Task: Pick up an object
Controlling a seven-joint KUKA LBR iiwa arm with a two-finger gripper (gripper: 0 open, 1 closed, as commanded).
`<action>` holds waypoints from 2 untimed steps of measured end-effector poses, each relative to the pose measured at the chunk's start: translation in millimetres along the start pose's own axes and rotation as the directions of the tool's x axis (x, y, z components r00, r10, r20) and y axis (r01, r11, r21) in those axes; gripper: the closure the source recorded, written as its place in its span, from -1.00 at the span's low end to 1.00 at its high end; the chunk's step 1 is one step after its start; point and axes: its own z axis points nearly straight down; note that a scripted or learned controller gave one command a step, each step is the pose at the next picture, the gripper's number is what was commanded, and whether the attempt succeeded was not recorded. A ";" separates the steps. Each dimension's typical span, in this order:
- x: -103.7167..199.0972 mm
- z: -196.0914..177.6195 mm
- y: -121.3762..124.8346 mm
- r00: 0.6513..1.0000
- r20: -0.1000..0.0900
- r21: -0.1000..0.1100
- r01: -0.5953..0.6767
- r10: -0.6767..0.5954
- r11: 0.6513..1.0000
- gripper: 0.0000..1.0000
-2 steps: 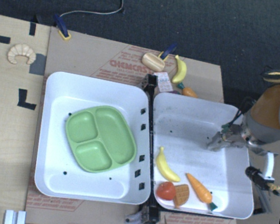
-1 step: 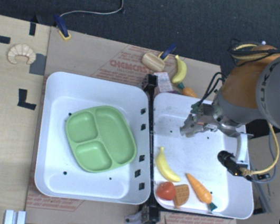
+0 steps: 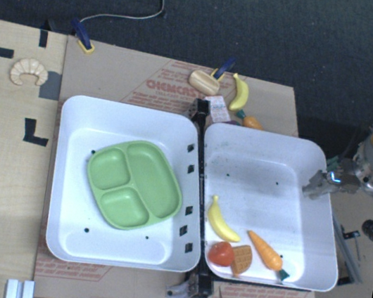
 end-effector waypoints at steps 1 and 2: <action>76.9 112.5 18.4 1.000 -0.004 -0.004 0.004 -0.004 1.000 1.00; 76.8 112.7 18.7 1.000 -0.003 -0.005 0.004 -0.004 1.000 -1.00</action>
